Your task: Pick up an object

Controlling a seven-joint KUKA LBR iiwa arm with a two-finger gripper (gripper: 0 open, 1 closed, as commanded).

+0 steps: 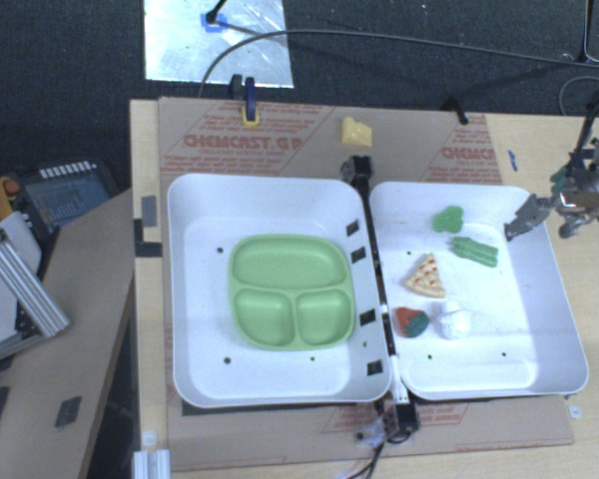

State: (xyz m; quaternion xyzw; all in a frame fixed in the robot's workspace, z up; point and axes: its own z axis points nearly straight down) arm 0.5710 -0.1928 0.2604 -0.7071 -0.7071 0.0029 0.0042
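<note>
- The two-finger gripper (547,218) sits at the far right of the view, over the upper right rim of the right-hand shallow white bin (554,297); the grey arm behind it is cut off by the frame edge.
- One dark finger (522,219) points left and down over the bin's inner wall, another shows to its right, and there is a gap between them, so the fingers look spread apart with nothing between them.
- The right bin holds five small items, all lying on the bin floor and well apart from the gripper.
- A green round leafy toy piece (447,219) lies nearest the bin's top, with a green elongated toy vegetable (476,251) just beside it, lower and to the right.
- An orange and yellow triangular toy pizza slice (425,276) lies near the bin's middle left.
- A red and green toy strawberry shape (411,321) and a small white lumpy object (453,321) lie side by side below the slice.
- The left-hand shallow white bin (195,267) holds a pale green plastic plate with three compartments (290,290), lying flat at its centre.
- A small yellow block (356,132) rests on the brown cardboard sheet (280,133) behind the bins.
</note>
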